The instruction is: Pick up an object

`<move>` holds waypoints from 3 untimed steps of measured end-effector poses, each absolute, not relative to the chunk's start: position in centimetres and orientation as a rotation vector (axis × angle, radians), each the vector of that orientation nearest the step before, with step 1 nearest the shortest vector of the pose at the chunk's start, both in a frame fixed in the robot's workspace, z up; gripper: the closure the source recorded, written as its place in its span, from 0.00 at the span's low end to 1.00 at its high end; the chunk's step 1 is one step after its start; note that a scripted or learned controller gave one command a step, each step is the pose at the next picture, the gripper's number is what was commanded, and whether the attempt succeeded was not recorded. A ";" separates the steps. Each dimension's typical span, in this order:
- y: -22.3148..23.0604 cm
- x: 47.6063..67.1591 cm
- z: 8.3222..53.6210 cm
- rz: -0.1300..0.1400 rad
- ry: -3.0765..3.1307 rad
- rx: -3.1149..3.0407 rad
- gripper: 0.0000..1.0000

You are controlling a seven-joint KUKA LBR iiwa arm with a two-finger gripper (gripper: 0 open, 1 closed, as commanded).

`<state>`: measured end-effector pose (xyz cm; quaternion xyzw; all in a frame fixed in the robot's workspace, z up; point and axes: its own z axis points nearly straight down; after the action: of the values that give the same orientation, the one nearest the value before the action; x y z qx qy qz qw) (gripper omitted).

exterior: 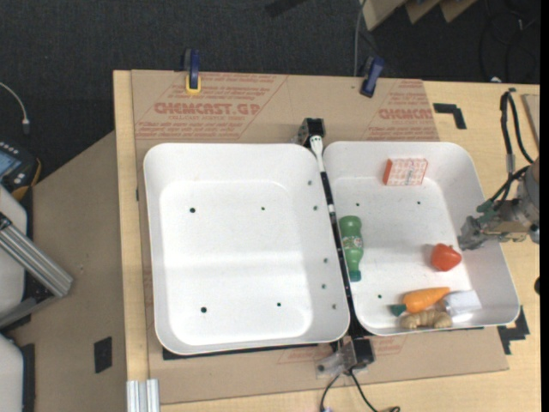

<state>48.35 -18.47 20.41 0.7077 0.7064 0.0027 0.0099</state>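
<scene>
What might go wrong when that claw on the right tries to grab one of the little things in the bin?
The claw sits at the right bin's edge, close to the red piece; that looks rounded, so it may slip away. The orange carrot, tan piece and clear packet lie bunched in the corner, so a grab there may catch two or hit the wall.

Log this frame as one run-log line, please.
gripper: over right bin's right rim, near red object | holding: nothing seen | right bin: five objects | pick: not yet done
</scene>
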 end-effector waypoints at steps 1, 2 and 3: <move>-18.5 48.3 20.4 0.008 2.206 2.210 0.00; -18.5 48.3 20.4 0.008 2.206 2.210 0.00; -10.2 47.9 8.0 0.000 2.230 2.221 0.00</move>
<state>47.88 -10.20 8.04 0.7058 0.7084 0.0002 -0.0028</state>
